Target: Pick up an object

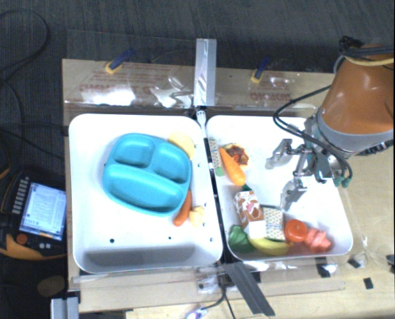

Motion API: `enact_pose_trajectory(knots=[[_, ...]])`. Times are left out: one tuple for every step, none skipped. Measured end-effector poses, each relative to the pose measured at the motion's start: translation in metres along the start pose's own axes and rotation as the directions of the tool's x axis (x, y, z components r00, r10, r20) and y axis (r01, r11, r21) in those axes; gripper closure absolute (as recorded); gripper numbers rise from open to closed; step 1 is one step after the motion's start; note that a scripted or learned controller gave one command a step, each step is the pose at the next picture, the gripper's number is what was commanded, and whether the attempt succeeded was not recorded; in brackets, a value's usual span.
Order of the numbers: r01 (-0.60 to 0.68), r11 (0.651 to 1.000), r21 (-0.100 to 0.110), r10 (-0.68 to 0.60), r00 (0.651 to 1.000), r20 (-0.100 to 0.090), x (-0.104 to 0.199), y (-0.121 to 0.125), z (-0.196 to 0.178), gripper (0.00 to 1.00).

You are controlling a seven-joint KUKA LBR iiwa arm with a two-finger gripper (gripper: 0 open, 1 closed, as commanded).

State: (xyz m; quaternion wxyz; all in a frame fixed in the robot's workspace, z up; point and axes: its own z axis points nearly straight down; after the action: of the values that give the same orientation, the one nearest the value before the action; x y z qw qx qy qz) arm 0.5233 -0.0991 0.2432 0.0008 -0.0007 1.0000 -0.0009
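My fingers (285, 175) hang spread wide and released above the right bin (340, 208), with nothing between them: one tip sits toward 10 o'clock near the bin's upper middle, the other points down toward 6 o'clock. My arm (358, 105), with its orange band, comes in from 3 o'clock.

The things I could pick lie mostly at 7 and 6 o'clock from my fingers. A red tomato-like piece (295, 231) sits close below the lower tip, with a pinkish-red piece (319, 241) touching it on its 3 o'clock side. A banana (268, 246) lies along the bin's near wall, and a green vegetable (237, 235) is at its 9 o'clock end. A small printed carton (250, 208) stands just above them, beside a patterned packet (273, 223). At 9 o'clock from my fingers, by the dividing wall, lie a carrot (233, 171) and a brownish piece (237, 154) touching its upper end.

In the left bin (84, 198) a blue divided tray (148, 172) fills the middle. A pale yellow piece (182, 143) sits at its 1 o'clock, an orange carrot stick (183, 210) and a small yellowish chunk (197, 214) at its 5 o'clock. Both bins rest on the desk (84, 72).
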Motion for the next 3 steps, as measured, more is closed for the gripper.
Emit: enact_pose_trajectory(knots=[[-0.390, 0.921, 0.000, 0.390, 0.921, -0.001, -0.027, 0.033, 0.060, 0.00], [-0.674, 0.738, 0.001, 0.674, 0.738, -0.002, -0.030, 0.004, 0.146, 0.00], [-0.675, 0.738, 0.002, 0.675, 0.738, -0.002, -0.030, 0.004, 0.146, 0.00]])
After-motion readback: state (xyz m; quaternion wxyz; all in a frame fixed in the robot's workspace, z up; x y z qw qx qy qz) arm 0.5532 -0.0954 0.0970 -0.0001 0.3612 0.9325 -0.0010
